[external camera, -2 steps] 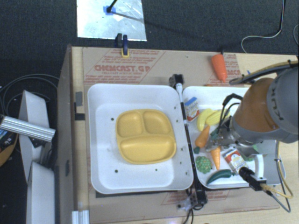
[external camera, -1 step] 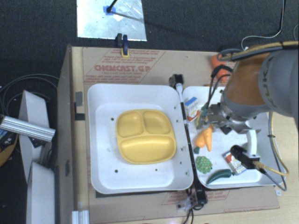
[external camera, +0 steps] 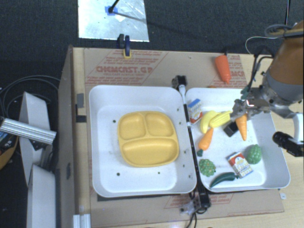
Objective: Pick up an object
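The right bin (external camera: 278,175) holds several toy foods. Among them are a yellow banana (external camera: 213,119), a small milk carton (external camera: 194,110) and an orange carrot (external camera: 205,139). Nearer the front lie a broccoli floret (external camera: 206,166), a dark green pepper (external camera: 222,178), a red-and-white box (external camera: 240,164) and a green knobbly fruit (external camera: 255,154). My gripper (external camera: 236,123) hangs low over the bin's middle, just right of the banana. A second orange carrot (external camera: 242,127) lies right against it, pointing down.
The left bin (external camera: 102,127) carries a yellow divided plate (external camera: 147,138). Another orange carrot (external camera: 222,68) lies on the cardboard behind the right bin. A black clamp (external camera: 180,83) sits at the back where the bins meet. The arm's grey body (external camera: 285,75) looms over the right bin's far corner.
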Controlling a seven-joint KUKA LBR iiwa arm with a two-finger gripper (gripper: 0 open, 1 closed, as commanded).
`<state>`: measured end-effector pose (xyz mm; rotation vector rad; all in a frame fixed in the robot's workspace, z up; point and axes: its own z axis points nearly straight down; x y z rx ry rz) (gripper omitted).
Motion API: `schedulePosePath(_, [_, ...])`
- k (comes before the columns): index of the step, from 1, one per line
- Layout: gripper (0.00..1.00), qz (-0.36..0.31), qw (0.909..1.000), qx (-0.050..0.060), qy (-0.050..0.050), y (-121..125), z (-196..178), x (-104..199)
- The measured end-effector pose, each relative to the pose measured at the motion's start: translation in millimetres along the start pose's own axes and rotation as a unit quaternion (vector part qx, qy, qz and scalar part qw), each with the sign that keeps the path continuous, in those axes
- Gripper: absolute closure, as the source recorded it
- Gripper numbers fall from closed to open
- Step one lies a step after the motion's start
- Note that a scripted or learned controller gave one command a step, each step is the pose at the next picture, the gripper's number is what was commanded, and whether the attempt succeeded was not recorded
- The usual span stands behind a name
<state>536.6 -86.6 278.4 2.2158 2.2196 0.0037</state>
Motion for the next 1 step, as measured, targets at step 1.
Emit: schedulePosePath(1, [1.0, -0.002, 1.0, 0.002, 0.001, 15.6, 33.3, 39.9])
